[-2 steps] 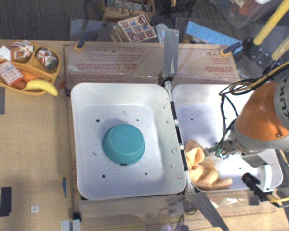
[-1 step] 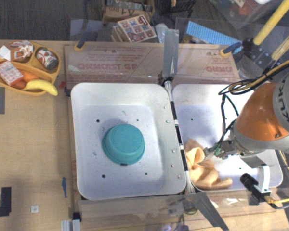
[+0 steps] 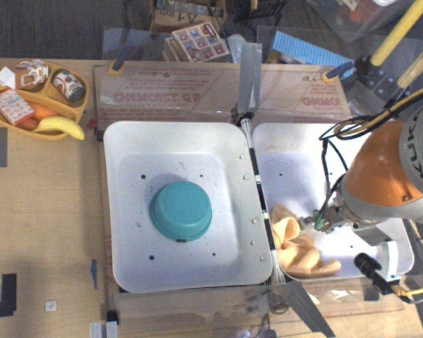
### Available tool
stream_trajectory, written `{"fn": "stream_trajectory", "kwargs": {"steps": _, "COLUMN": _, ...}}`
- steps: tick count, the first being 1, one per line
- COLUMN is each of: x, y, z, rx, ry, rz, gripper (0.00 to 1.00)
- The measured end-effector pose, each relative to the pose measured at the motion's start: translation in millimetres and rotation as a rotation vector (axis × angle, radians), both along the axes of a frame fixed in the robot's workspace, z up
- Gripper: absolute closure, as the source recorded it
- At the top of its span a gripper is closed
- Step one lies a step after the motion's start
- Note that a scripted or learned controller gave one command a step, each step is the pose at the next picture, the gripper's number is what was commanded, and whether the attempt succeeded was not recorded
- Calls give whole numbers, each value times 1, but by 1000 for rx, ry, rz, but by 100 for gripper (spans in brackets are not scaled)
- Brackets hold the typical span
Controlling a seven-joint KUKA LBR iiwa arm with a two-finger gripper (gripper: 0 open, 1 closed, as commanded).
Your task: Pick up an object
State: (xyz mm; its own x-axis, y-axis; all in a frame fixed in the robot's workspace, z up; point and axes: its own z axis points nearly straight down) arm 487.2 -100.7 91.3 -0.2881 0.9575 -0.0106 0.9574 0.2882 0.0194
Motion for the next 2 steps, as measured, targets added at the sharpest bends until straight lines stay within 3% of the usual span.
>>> {"fn": "stream_trajectory", "kwargs": {"steps": 1, "x": -7, "y": 12, "z": 91, "rx": 5, "ry": 26, "rz": -43, "gripper": 0}}
{"fn": "stream_trajectory", "kwargs": {"steps": 2, "x": 11, "y": 5, "z": -1, "rx": 7, "ry": 16, "rz": 205, "gripper": 0}}
